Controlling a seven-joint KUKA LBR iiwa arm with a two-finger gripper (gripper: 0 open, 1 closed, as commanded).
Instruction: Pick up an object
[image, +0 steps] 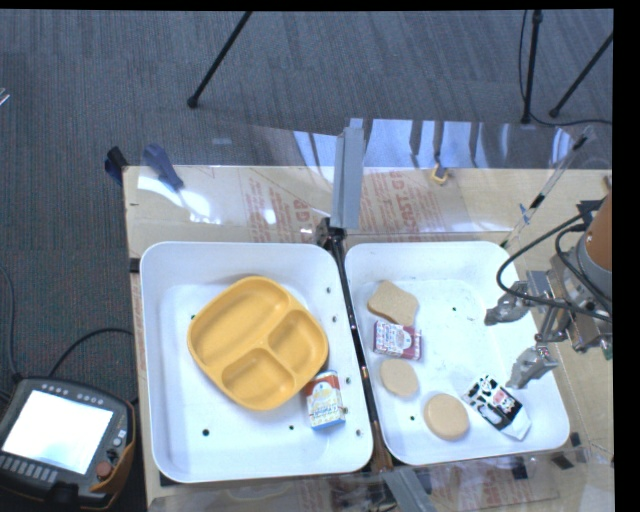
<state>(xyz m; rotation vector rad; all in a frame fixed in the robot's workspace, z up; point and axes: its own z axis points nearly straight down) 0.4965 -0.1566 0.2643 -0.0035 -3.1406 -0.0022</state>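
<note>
My gripper (518, 340) hangs over the right side of the right bin (440, 262), open, with nothing between its fingers (505, 312). Just below it lies a black-and-white carton (497, 405), close to the lower fingertip. Further left in the same bin are a slice of bread (392, 302), a pink packet (397, 340) and two round tan biscuits (400, 378) (446, 416). The left bin (165, 300) holds a yellow divided plate (258, 342) and a small blue and orange carton (325, 400) at its lower right.
A grey upright post (347, 185) stands behind the divider between the bins. Cables (535, 245) loop from the wrist over the right bin's far corner. A teach pendant (62, 435) lies on the floor at lower left.
</note>
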